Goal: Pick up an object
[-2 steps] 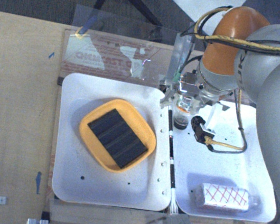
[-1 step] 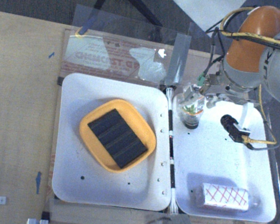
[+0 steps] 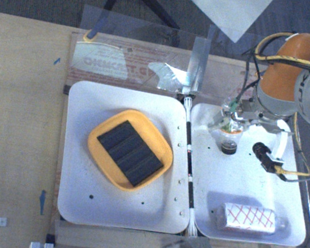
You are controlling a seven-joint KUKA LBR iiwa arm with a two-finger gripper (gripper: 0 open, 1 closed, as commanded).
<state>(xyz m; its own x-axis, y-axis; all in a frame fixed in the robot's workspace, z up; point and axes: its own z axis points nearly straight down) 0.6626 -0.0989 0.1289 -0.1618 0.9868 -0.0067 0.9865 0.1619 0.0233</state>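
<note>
- The gripper is hanging over the far part of the right bin; whether its claw is spread or pinched, I cannot tell.
- A white packet with red crosshatching is lying near that bin's front edge.
- A yellow dish with a dark, possibly ribbed, insert is sitting in the left bin.

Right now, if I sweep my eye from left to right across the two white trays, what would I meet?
Left bin → yellow dish with a dark slatted top → divider between the bins → right bin, holding the pincer at the far end and a white roll with red crisscross lines at the near end.
</note>
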